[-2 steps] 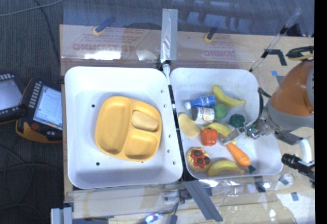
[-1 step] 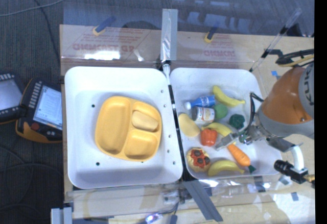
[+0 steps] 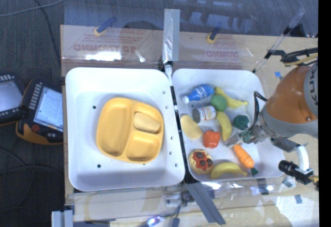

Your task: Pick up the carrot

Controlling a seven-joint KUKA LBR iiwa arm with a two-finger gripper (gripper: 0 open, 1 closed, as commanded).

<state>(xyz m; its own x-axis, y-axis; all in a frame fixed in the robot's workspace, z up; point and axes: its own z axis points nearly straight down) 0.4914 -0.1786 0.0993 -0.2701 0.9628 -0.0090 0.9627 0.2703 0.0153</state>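
Lying diagonally in the right bin, carrot, green end lower-right; jaws' state unclear.

Orange carrot lying flat, angled, green tip toward right bin's near-right corner.

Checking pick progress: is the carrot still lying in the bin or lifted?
Lying in the bin. The carrot rests flat on the right bin's floor, with the gripper just above its upper end, not around it.
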